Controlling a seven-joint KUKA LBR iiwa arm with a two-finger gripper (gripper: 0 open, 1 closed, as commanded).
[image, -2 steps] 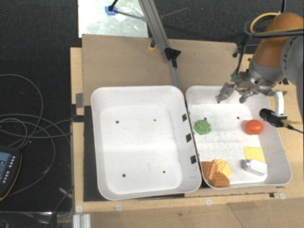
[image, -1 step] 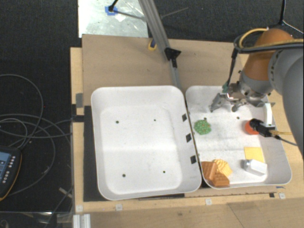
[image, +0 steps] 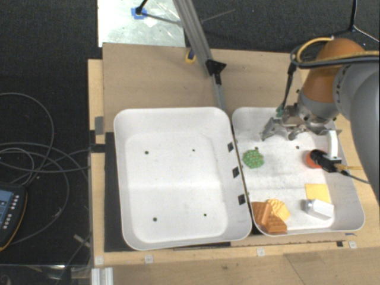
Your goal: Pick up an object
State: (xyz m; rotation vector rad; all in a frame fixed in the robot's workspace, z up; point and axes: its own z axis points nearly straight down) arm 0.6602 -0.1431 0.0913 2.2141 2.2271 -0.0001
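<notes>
Hanging over the far part of the shallow white plastic bin on the view's right [image: 285, 180], the gripper [image: 282, 130] points downward with its two metal fingers [image: 268, 133] spread apart, and nothing lies between them. The grey arm with the orange band [image: 323, 70] rises behind it toward the view's right edge.

Every loose thing lies in this same bin, nearer the camera than the gripper. Closest is a small round green ball with a bumpy surface [image: 253, 158]. It lies just toward the camera and slightly to the side of the neighbouring bin, clear of the fingertips and not touching them. On the arm's side of the gripper, at about the same depth as the ball, a round red-orange thing [image: 310, 158] lies on the bin floor; only part of it can be seen. Farther toward the camera on that side lies a flat yellow square piece [image: 317, 192], and just beyond it a small silver-white block [image: 317, 208], the two close together but apart. Well away from the gripper, in the near corner next to the other bin, sits an orange and yellow ridged wedge [image: 271, 215], against the bin wall.

The second shallow white plastic bin [image: 172, 177], on the far side of the ball from the gripper, stands edge to edge with the first. Both bins rest on the brown desk [image: 148, 76].
</notes>
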